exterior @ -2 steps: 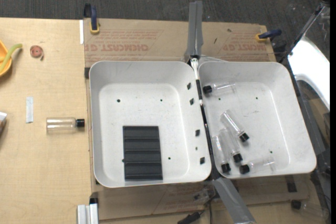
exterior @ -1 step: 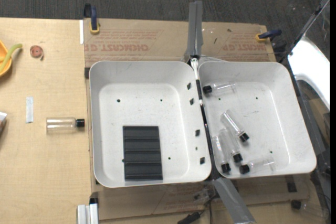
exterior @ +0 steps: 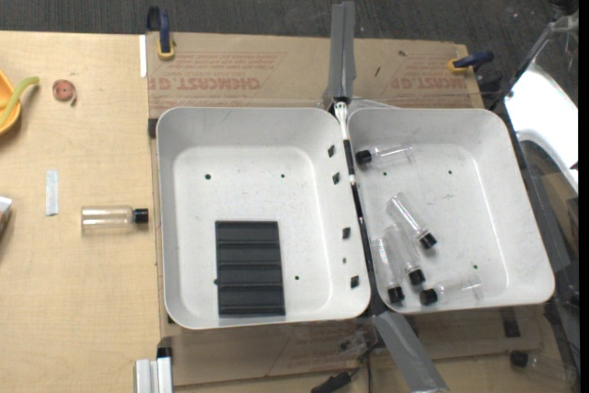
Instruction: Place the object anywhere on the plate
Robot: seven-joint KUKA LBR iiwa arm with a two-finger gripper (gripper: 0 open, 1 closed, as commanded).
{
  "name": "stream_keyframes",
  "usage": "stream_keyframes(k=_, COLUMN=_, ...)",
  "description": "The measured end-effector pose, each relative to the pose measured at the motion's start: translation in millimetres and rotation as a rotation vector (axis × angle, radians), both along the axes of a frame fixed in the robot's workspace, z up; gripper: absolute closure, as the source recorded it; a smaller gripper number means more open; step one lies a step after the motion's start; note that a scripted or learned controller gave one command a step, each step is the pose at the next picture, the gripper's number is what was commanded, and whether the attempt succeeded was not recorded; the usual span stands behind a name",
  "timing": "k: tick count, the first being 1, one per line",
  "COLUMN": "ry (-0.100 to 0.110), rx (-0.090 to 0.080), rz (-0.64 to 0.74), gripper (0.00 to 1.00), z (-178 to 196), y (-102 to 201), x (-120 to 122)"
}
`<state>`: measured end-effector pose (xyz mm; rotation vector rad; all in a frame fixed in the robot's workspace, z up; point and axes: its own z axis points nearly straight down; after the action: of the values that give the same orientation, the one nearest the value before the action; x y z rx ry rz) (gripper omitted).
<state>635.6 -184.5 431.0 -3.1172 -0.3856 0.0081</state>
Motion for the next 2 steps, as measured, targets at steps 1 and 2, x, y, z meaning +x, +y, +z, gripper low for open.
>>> stream_keyframes(k=1, ry=0.0, rx=0.001, rz=-0.047, gripper=0.0, z=9, y=-35, x=-54)
stream_keyframes(k=2, ry=-0.001, rx=0.0, rz=-0.003, gripper=0.0, z=1, y=10, x=10)
